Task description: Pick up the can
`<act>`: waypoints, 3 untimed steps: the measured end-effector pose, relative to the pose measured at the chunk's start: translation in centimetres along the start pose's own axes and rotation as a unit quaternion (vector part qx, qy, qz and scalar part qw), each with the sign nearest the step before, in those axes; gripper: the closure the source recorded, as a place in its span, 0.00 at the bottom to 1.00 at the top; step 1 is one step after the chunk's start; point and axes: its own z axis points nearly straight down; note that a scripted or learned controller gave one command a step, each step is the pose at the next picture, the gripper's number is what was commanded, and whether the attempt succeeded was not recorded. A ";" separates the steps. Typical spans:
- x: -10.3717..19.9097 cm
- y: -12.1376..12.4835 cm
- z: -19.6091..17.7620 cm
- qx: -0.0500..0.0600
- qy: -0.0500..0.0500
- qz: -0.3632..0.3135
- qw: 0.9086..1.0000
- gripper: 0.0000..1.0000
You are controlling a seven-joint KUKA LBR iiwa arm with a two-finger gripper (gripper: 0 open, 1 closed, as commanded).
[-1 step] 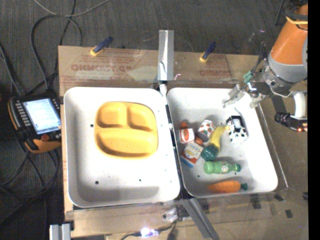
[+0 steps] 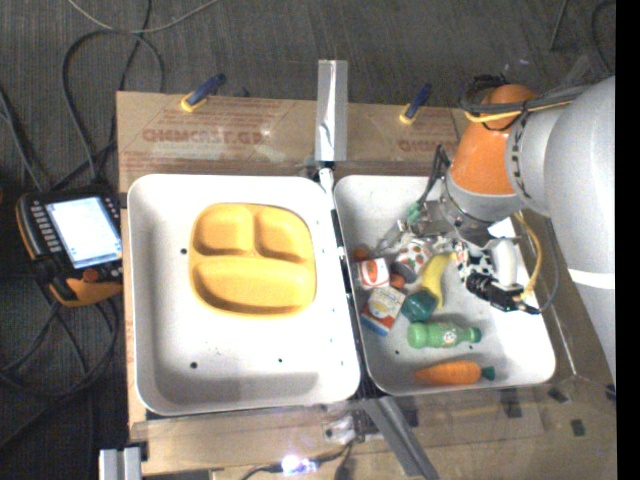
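1. Nearest, in the right white bin [image 2: 540, 363]: orange plastic carrot [image 2: 450, 373]; just behind it, green plastic bottle [image 2: 443, 336] lying on its side.
2. Mid-bin: yellow plastic banana [image 2: 432, 278], small red-and-white carton [image 2: 381, 307], small red-and-white can [image 2: 374, 271] close together near the left wall.
3. Left bin [image 2: 150, 268]: yellow compartment tray [image 2: 254, 259].
4. Farther: gripper [image 2: 425, 230] low over the clutter, up-right of the can; finger state impossible to tell.

Grey arm [image 2: 575, 158] from the right, orange-banded wrist [image 2: 487, 168] angled down-left.
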 end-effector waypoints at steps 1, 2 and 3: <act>0.1 0.1 -0.9 -0.001 0.001 -0.001 1.000 1.00; 0.1 0.1 -0.9 0.000 0.001 -0.001 1.000 0.00; 1.3 -1.6 0.2 -0.009 -0.001 0.066 0.998 0.00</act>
